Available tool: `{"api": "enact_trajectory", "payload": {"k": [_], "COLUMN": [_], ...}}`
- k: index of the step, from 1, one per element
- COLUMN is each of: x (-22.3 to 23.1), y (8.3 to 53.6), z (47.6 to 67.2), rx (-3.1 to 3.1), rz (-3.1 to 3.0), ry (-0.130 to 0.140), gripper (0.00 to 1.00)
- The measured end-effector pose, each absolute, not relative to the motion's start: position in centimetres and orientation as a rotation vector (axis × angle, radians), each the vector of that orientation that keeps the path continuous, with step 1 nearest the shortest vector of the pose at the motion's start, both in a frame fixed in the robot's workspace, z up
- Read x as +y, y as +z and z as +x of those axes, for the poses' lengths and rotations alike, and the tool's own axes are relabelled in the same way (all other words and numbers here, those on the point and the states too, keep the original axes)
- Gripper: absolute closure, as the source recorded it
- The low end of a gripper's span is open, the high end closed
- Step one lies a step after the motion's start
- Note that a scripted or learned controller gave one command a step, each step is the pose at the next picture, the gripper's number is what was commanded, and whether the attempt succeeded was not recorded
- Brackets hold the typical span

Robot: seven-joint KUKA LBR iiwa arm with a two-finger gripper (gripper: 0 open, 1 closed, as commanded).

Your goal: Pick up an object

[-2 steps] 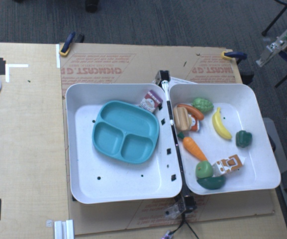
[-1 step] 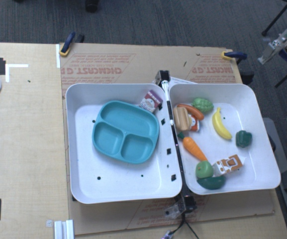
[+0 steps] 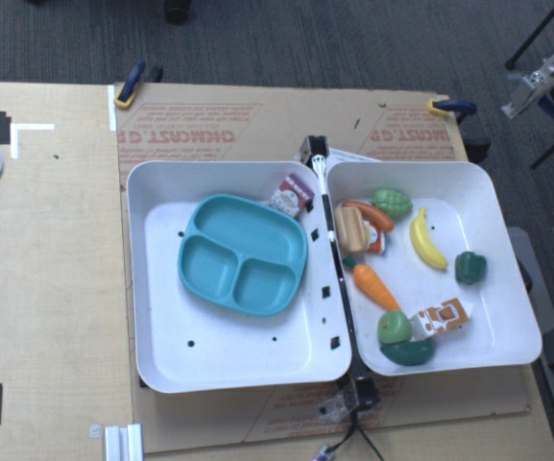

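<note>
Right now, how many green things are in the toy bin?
4: a leafy one at the back, a dark pepper on the right, an apple and a dark piece in front. More may hide underneath.

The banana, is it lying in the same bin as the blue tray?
No, the banana lies in the right bin, while the blue tray is in the left bin.

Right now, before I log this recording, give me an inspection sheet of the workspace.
Surface: wooden bench with a cardboard sheet under two white bins, left bin and right bin.
Job's things: right bin holds a banana, carrot, hot dog, green apple, green pepper, lettuce, small carton, dark green piece.
Clutter: left bin holds a teal tray and a small packet.
Grippers: nothing seen.
Cables: cable at the bench's front edge.
Surroundings: grey carpet, clamps on the cardboard's corners.
</note>
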State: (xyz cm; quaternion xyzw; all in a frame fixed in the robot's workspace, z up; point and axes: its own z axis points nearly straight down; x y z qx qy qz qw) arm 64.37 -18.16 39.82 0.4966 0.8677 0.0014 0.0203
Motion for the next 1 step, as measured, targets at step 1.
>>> {"api": "enact_trajectory", "payload": {"k": [1], "x": [-18.19], "y": [40.81], "z": [64.46], "rx": [2.689], "rz": [1.537], "ry": [0.005], "gripper": [1.00]}}
